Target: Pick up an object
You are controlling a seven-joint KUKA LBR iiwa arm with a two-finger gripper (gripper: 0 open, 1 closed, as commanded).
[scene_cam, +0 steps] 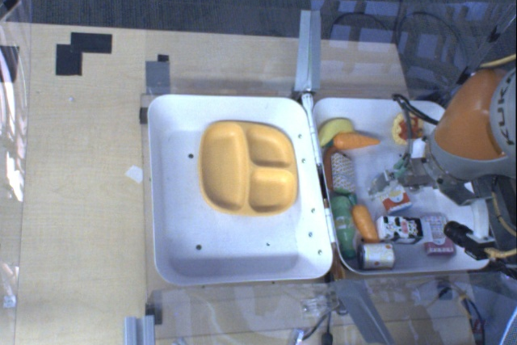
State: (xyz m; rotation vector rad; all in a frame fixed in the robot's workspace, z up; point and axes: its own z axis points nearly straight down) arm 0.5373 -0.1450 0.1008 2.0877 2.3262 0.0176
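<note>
1. Left bin [174, 254]: holds one yellow divided tray [246, 166], lying near the middle; nothing else in it that I could lift easily.
2. Right bin [355, 107]: crowded; a carrot [355, 141] near the top left beside a yellow-green fruit [335, 128]; a second carrot [363, 223] lower down, touching a green bottle [342, 222]; a tin can [376, 255] at the near rim; a black-and-white carton [401, 228] and a small pink packet [439, 249] to its right.
3. My gripper [401, 174]: over the middle of the right bin, low among the small items; whether it is spread or pressed together I cannot tell; no object visibly between its tips.
4. Candidate object: a small red-and-white item [396, 199] just below my gripper; exact contact unclear.
5. Step in hand, as I judge it: the descent and close; best done by centring over one item alone, aligning across its narrow side, keeping clear of the carton and the bin wall; lift straight, slowly; the clutter risks a double catch or a slip.
</note>
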